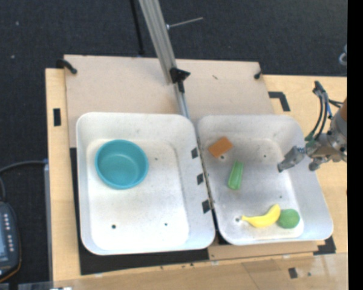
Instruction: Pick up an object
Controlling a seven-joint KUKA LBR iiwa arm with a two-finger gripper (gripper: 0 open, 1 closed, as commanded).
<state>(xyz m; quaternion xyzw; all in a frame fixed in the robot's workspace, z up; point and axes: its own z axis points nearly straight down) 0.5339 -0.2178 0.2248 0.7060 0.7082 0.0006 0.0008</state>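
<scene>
**Desk:** What sits in the two bins?

**Photographer:** The left bin (139,183), shallow white plastic with rounded corners and dark speckling, carries one teal bowl (121,164), round and smooth-walled, near its left wall. The right bin (263,180), same make, holds four pieces: an orange block (219,147) with flat faces toward the back left, a green oblong piece (235,176) lying just in front of it near the middle, and at the front a curved yellow banana (261,217) touching a round green ball-like fruit (288,219).

**Desk:** And the arm?

**Photographer:** The hand (299,158) hangs over the right bin's right side, well apart from all four objects. One grey finger (288,159) slants down toward the bin floor; the rest is cut off at the frame's right, so I cannot tell whether it is spread or closed. Nothing shows between the fingers. Cables (319,110) loop above the wrist.

**Desk:** The setting?

**Photographer:** A pale wooden tabletop (57,138) with a tan board (121,86) behind the bins, black corner brackets, and a slanted aluminium rail (157,32) ending between the bins. Dark carpet (48,17) beyond; a handheld control pendant (0,240) is clipped by the lower left edge.
</scene>
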